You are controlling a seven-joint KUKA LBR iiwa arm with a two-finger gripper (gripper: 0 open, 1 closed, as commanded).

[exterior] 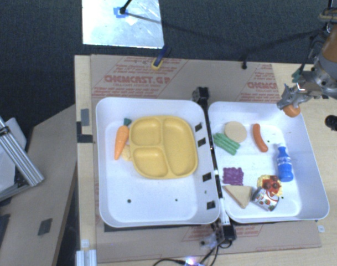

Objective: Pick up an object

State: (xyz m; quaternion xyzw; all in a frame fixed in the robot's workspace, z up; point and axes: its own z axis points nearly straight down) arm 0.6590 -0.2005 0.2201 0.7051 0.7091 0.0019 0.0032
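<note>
My gripper point(290, 104) hangs over the far right corner of the right bin point(306, 148), shut on a small orange fruit point(292, 112) that shows between and just below its fingers. In the right bin lie a beige round biscuit point(235, 131), a red sausage point(260, 137), green beans point(226, 143), a blue bottle point(284, 163), purple grapes point(233, 175), a sandwich wedge point(239, 194) and a colourful wrapped item point(268, 190).
The left bin point(110, 193) holds a yellow divided plate point(160, 146) and a carrot point(120, 140) by its left wall. A black divider strip point(208, 143) runs between the bins. The grey arm point(330, 65) comes in from the upper right.
</note>
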